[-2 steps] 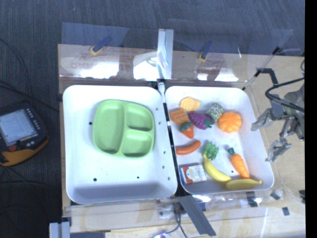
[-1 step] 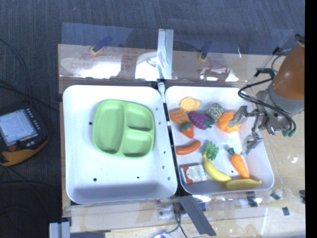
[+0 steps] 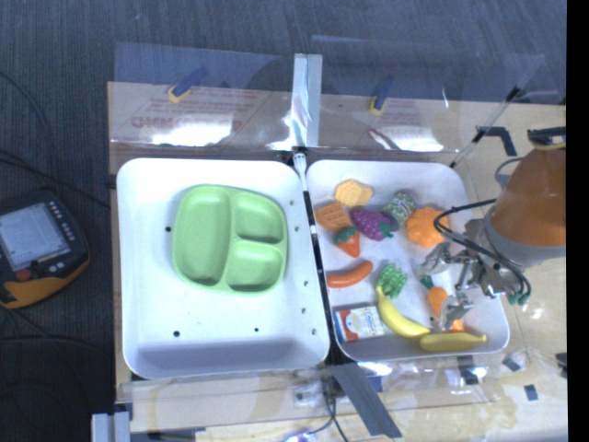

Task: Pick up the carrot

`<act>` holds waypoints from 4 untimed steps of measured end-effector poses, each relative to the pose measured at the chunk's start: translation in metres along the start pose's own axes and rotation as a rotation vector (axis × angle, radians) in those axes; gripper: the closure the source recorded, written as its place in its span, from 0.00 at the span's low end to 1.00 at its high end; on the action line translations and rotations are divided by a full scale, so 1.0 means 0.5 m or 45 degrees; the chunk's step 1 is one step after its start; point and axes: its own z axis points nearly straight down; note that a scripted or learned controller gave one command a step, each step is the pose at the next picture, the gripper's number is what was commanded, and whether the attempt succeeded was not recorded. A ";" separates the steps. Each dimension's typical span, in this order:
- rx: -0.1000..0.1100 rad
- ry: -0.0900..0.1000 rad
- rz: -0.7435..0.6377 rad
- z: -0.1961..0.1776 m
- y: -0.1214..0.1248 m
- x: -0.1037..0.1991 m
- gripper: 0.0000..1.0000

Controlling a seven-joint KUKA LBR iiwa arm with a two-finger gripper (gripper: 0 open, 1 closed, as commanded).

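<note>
On the tabletop, the claw is hanging in the right bin with fingers spread, released, straddling the small orange carrot just beside the banana, so it is needing a straight, centred descent before closing.

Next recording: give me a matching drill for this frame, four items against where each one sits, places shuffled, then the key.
Items
1. green divided plate
2. banana
3. purple grapes
4. gripper

Places
A. right bin, near its front edge
B. right bin, upper middle, among the toy foods
C. left bin
D. over the right side of the right bin, beside the carrot

Pairs: 1-C, 2-A, 3-B, 4-D
</note>
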 end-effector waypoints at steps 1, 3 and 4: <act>0.016 -0.035 0.154 0.002 0.023 0.029 0.00; 0.002 0.003 0.099 -0.112 -0.001 0.057 1.00; -0.001 0.002 0.321 -0.207 0.166 0.029 1.00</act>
